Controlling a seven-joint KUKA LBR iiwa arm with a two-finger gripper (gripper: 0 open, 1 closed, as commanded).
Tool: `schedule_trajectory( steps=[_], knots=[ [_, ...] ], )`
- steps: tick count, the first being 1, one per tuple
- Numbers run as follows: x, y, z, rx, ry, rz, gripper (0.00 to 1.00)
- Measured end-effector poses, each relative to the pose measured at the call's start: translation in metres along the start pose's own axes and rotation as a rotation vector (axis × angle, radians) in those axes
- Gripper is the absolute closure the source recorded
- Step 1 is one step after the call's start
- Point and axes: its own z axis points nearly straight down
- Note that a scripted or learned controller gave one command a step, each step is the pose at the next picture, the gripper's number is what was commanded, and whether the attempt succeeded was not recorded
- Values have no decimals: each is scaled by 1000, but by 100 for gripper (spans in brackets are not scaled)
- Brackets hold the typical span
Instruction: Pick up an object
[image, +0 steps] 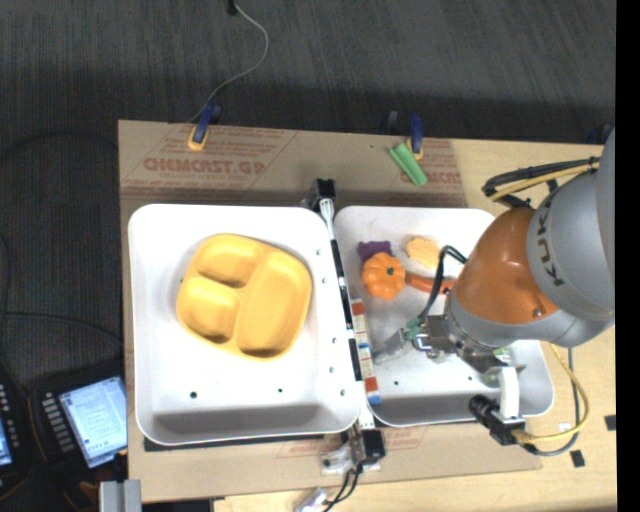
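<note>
- Grey metal and an orange band make up the arm (530, 270), which is seen reaching in from the right and hanging low over the near half of the right bin (400, 400); a yellow cable is looped just beyond that bin's near right corner.
- The gripper (418, 338) is found under the orange wrist, pointing left toward the divider between the bins; whether its fingers are spread or closed cannot be told, as the wrist covers most of them, and no object can be made out between them.
- A small grey-green piece (392, 343) is seen just left of the gripper, lying on the bin floor; its long axis appears to run aslant from lower left to upper right, though its shape is blurred.
- Farther back in the same bin an orange pumpkin-shaped toy (382, 276) is placed, round, ribbed and glossy, with a short stem.
- Touching or just behind it a small purple piece (373, 249) is seen, and to the right a pale yellow-orange toy (423, 251), rounded, with its long axis tilted down toward the arm.
- The left bin (150, 330) holds a large yellow sectioned tray (245, 293), smooth plastic with three hollows, turned aslant.
- Beyond the bins a green peg (408, 164) and two blue-and-yellow clamps lie on the brown board (250, 160).
</note>
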Motion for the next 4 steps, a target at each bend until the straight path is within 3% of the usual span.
schedule_trajectory(
  steps=[1, 2, 3, 4],
  knots=[
    [1, 79, 1, 1, 1, -1, 0],
    [1, 80, -10, -1, 0, -1, 100],
    [1, 79, -10, -1, 0, -1, 0],
    [-4, 41, 0, -5, -1, -1, 0]
  ],
)
